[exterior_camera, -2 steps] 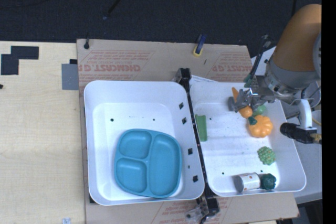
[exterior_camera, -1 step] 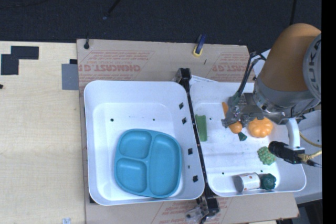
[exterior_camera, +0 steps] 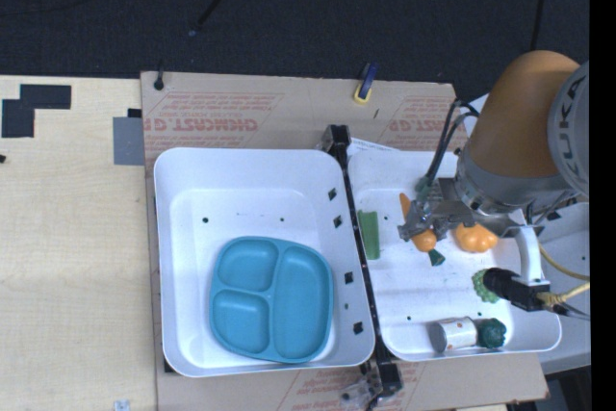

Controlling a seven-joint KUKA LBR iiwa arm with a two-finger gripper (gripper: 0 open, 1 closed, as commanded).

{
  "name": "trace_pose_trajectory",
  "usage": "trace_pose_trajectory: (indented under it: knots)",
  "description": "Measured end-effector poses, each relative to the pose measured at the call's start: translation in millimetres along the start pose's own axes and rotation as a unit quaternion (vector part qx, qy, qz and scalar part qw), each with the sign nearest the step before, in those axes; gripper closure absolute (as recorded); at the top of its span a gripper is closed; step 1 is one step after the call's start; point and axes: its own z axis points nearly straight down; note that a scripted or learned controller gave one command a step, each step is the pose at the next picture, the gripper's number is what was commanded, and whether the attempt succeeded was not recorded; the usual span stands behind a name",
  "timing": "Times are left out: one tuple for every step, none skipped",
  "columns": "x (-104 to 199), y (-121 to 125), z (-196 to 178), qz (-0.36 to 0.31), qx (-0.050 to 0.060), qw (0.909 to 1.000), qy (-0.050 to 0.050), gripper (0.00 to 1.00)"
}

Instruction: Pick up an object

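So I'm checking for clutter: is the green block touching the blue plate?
Apart. The camera view shows the green block in the right bin, the blue plate in the left, the bin walls between.

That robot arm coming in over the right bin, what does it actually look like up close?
The arm is a fat rounded column with a broad orange band, grey below it, and part of some dark lettering on its pale right side. At its end sits a small dark metal gripper, much thinner than the arm. A thin black cable runs along it.
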Motion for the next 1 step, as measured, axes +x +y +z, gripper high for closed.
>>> trace_pose_trajectory:
  knots:
    - [4.2, -6.5, -16.5, -0.001, -0.002, 1.0, 0.0, 1.0]
